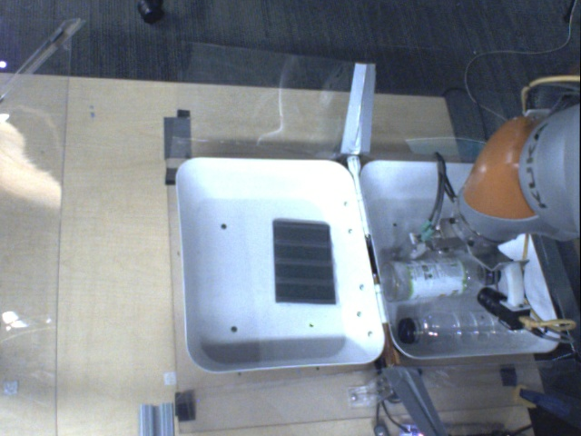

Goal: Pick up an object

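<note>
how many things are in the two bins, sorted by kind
clear bottles: 2, the black-capped bottle and the labelled bottle, right bin
dark ribbed panel: 1, left bin
total: 3 in plain sight; the arm covers part of the right bin

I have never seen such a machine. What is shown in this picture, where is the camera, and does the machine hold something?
This is one picture from a fixed camera above a bench, looking down at a slant. The grey machine with the orange band is a robot arm, reaching in from the right. Its gripper hangs close over the right white bin. In that bin lie a clear plastic bottle with a black cap and, beside it, a pale container, perhaps another bottle. The left bin holds one dark ribbed rectangle. Whether the gripper holds anything, I cannot tell.
</note>
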`<state>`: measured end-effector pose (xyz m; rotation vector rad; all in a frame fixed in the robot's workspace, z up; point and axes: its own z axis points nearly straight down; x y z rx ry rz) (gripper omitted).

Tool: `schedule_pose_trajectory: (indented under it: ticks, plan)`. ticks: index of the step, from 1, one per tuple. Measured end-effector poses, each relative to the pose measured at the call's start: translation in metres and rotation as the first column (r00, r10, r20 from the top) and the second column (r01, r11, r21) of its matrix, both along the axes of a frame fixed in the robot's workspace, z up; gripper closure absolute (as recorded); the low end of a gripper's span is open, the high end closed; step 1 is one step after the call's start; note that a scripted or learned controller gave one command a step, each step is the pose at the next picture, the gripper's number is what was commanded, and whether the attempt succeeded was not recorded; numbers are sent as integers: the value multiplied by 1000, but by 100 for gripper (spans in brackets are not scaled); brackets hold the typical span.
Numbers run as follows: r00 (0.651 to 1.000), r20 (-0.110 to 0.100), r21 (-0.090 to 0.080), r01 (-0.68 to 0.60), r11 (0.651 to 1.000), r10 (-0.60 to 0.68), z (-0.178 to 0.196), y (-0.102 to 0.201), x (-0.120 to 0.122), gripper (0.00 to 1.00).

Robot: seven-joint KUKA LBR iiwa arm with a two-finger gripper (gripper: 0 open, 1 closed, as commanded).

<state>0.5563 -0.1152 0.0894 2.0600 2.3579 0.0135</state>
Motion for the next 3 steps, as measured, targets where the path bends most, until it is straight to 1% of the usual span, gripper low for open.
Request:
schedule_pose_trajectory:
  ticks: [1, 2, 3]
  plan:
    - [1000, -5, -1, -2, 1000, 2, -2, -9, 87, 0]
    - [998, -4, 0, -61, 998, 61, 0, -1, 21, 0]
    - [983, -20, 1, -181, 983, 181, -2, 23, 112, 0]
